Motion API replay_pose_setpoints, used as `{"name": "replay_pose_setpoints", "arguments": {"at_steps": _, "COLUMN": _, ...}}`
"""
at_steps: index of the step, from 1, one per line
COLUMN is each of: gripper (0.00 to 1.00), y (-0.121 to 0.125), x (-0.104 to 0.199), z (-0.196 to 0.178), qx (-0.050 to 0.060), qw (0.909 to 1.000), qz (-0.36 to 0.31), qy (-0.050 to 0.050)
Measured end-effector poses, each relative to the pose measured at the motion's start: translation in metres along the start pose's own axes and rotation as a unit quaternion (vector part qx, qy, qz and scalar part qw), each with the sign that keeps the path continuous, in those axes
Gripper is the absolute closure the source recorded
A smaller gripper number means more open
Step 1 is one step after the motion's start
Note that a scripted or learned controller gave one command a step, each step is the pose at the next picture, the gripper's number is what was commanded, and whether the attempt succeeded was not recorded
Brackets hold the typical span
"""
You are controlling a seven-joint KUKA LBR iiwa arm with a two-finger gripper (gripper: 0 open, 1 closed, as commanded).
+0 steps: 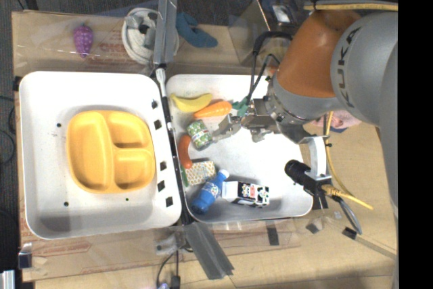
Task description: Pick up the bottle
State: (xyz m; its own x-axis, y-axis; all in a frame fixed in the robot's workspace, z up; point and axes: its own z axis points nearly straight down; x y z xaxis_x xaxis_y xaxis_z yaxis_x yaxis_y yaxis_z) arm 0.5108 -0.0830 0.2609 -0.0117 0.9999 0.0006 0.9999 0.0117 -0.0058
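Even overhead light fell on the scene, leaving the white bins (88,88) bright and nearly washed out. Soft shadows lay under the arm (338,64). Focus was mildly soft throughout, with dim upper floor.

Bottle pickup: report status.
Gripper over right bin, beside green can. Blue bottle lying near front wall, untouched. Milk carton against it.
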Motion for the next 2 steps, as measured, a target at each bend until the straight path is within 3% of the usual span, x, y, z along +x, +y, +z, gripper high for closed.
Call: {"name": "replay_pose_setpoints", "arguments": {"at_steps": 2, "gripper": 0.00, "y": -0.034, "x": -0.011, "z": 0.173, "qx": 0.001, "qw": 0.9979, "qz": -0.064, "qy": 0.001}}
